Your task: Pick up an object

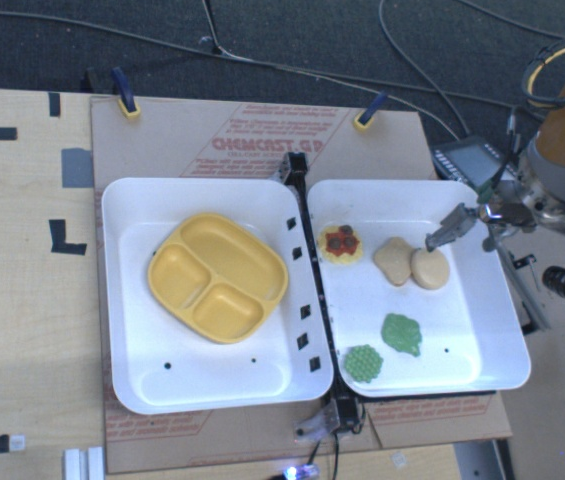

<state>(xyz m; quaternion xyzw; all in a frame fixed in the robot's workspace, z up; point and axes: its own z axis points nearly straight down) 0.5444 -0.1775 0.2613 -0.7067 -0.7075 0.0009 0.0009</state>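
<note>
Tabletop: pale wooden tabletop [22, 298] with a brown cardboard sheet [262, 138] laid under my two bins.
Left bin: shallow white plastic bin [127, 358], carrying the yellow three-compartment plastic tray [218, 276], which sits turned at an angle.
Right bin: shallow white plastic bin [482, 348], touching the left one along a black divider.
My arm: grey, reaching in from the right, over the right bin's far right corner.
My pincer [452, 230]: above the right bin's upper right part, its dark tip just above the buns (whether it is open or closed, I cannot tell).
Buns: two round tan bread-roll toys [412, 264], touching each other.
Leafy piece: flat green lettuce-like toy [401, 333], nearer the front.
Round green piece: bumpy green toy [363, 363], by the divider.
Small pizza: yellow round toy with red toppings [341, 244], beside the divider.
</note>
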